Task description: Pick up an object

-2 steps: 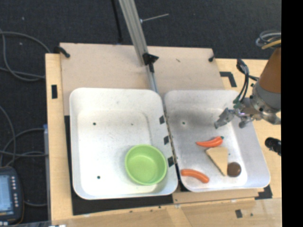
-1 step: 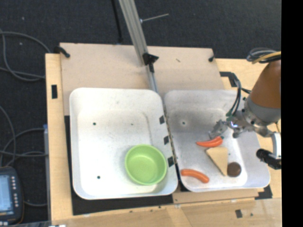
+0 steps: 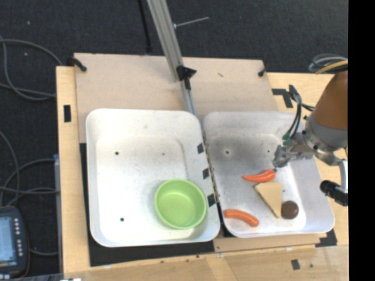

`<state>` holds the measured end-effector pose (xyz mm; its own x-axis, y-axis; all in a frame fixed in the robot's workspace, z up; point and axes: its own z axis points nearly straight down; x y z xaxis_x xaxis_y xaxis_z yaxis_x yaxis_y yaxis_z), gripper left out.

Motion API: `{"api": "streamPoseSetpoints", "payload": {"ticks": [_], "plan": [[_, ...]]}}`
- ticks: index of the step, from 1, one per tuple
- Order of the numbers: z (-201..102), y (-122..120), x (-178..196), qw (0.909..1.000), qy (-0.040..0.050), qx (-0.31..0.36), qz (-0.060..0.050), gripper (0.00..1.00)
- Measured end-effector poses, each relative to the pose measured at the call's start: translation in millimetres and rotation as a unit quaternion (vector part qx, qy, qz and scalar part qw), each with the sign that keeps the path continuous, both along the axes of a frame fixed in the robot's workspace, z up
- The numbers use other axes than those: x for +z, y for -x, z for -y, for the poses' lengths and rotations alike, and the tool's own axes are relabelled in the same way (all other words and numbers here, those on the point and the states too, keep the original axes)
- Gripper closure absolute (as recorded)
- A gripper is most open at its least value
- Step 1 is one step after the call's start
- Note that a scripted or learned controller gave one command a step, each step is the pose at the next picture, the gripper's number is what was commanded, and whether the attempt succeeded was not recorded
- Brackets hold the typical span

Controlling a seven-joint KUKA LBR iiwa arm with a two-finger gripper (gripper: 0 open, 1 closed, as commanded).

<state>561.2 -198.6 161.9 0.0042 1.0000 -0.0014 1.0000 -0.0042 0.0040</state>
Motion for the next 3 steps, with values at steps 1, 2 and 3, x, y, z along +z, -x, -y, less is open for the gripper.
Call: {"api": "streamPoseSetpoints", "payload": {"ticks": [1, 2, 3], "plan": [[9, -6, 61, 1.0000, 0.0010, 0.003, 0.002, 1.00], [10, -8, 108, 1.0000, 0.0006, 0.004, 0.001, 1.00], [-34, -2, 99, 1.0000, -0.0003, 0.005, -0.002, 1.00]]}}
